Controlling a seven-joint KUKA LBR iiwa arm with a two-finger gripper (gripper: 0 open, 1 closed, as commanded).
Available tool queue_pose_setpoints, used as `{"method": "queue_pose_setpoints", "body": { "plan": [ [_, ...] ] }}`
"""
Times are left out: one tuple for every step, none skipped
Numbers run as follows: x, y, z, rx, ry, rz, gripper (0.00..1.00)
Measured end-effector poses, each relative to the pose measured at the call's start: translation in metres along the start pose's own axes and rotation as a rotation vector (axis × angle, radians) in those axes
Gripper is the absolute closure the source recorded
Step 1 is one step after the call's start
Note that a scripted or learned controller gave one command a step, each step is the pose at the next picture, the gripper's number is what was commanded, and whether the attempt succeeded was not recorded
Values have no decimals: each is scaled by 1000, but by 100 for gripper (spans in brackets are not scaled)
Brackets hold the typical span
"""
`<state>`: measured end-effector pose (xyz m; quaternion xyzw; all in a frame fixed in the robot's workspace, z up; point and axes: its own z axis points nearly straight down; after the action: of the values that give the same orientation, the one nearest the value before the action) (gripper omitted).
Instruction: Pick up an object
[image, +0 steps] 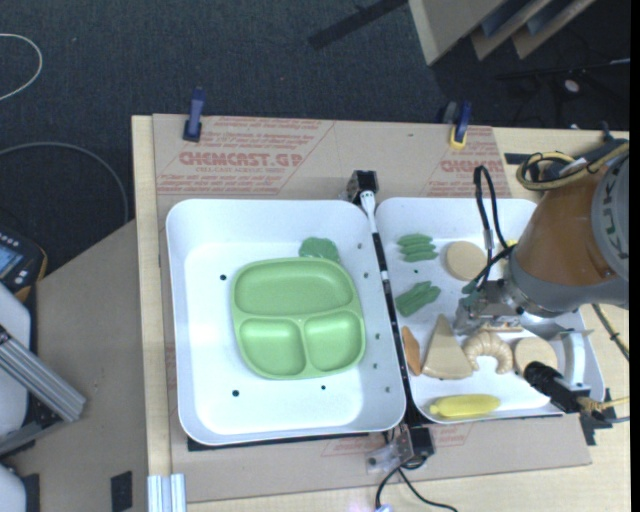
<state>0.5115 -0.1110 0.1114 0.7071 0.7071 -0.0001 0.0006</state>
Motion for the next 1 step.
{"method": "queue_pose_setpoints", "body": {
  "plan": [
    [-49, -29, 22, -12, 1, 3, 100]
  ]
}}
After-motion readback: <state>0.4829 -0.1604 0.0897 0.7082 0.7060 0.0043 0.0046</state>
